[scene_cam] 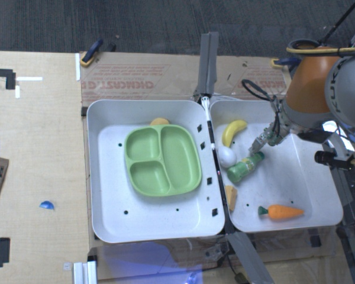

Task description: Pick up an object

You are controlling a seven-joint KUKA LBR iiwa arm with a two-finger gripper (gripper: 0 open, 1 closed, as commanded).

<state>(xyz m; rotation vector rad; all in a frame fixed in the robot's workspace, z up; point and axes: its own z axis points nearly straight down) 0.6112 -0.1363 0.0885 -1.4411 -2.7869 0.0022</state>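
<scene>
Gripper (261, 144) hangs over the right bin (307, 185), just above the green bottle (245, 168); we cannot tell its state. We see the bottle near the bin's left wall, beside a white ball (226, 156) and banana (233, 131). Carrot (282, 212) lies near the front edge.

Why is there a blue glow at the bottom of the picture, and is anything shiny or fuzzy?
In the camera view, a bluish patch of light falls on the bench just below the left bin; its source can't be seen. A bright glare spot shines on the arm beside the orange band. The gripper looks slightly blurred, while the green plate and carrot look sharp.
</scene>
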